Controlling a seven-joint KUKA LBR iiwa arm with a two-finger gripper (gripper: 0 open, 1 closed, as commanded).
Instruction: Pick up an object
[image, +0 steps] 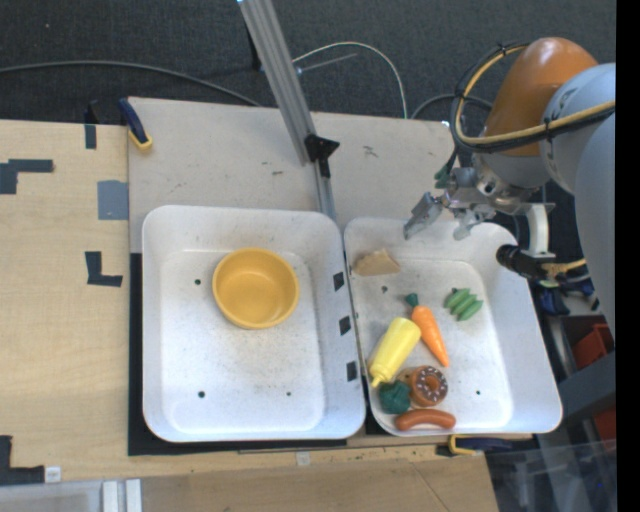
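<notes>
The right bin (510, 395) holds toy food: a tan bread piece (375, 263), an orange carrot (430, 333), a green pod (463, 303), a yellow corn cob (394, 348), a chocolate donut (428, 384), a red sausage (425, 420) and a dark green piece (393, 397). My gripper (444, 220) hangs above the bin's far edge, to the right of and beyond the bread. Its two fingers are spread apart and nothing sits between them.
A yellow bowl (256, 288) stands in the left bin (180, 380). A slanted metal pole (290, 95) rises behind the bins. The orange-banded arm (540, 90) fills the upper right, with cables near the right bin's far corner.
</notes>
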